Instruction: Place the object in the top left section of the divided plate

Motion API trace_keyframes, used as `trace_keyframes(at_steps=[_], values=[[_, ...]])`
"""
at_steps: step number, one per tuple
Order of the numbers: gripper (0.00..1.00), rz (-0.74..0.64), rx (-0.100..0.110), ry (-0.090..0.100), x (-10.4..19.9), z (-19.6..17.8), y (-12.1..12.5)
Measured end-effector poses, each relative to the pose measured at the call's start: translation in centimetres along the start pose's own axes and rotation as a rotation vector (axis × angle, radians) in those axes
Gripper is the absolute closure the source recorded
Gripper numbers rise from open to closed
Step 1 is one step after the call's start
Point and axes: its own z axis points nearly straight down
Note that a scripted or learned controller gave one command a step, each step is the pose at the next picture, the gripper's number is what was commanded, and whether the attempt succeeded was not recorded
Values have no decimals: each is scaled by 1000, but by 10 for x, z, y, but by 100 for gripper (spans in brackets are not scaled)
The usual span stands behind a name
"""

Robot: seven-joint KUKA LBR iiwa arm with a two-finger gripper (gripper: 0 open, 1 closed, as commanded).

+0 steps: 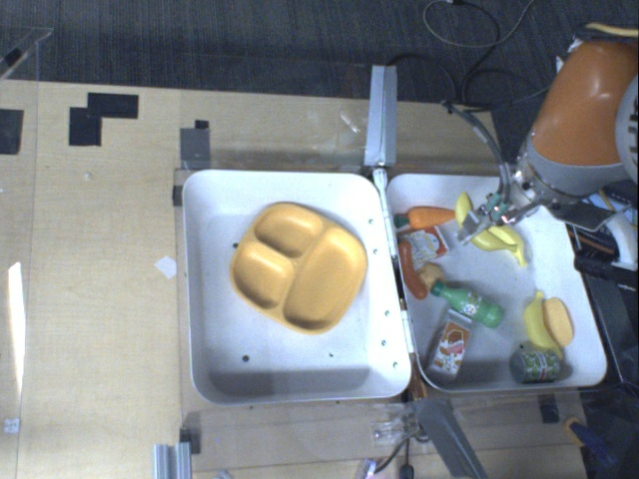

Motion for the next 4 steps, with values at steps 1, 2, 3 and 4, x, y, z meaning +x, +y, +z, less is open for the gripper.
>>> trace_keyframes(at_steps=[1, 2, 3, 4], values=[[100, -104, 2, 3, 80, 31, 59], [100, 230, 4, 4, 166, 63, 104], [100, 326, 4, 3, 156, 46, 93], [100, 376, 5, 3, 154, 45, 88]])
